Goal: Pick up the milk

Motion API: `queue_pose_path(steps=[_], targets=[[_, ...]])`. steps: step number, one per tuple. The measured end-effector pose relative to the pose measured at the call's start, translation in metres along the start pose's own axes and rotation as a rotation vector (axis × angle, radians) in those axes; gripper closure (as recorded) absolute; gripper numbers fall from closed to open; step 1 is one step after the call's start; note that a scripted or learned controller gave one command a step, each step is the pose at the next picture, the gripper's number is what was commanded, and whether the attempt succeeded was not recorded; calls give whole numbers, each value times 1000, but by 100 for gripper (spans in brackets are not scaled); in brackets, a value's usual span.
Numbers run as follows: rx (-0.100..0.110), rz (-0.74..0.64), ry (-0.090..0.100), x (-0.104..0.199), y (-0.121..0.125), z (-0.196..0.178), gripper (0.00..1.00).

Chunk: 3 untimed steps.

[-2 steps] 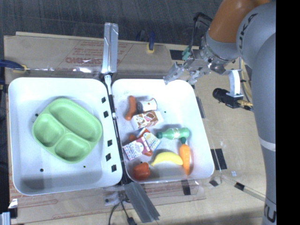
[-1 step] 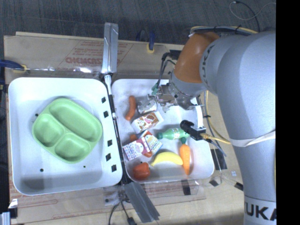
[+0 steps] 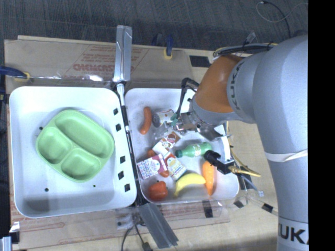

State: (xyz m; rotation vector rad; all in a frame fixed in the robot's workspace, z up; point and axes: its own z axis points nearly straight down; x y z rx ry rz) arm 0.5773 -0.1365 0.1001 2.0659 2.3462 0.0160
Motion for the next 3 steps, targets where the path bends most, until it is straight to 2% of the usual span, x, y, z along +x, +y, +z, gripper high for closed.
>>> queue_pose_path(steps=[1, 2, 3], targets=[[7, -4, 0, -1, -2, -7, 100], [19, -163, 7, 72, -20, -93, 100], [19, -162, 7, 72, -20, -93, 0]])
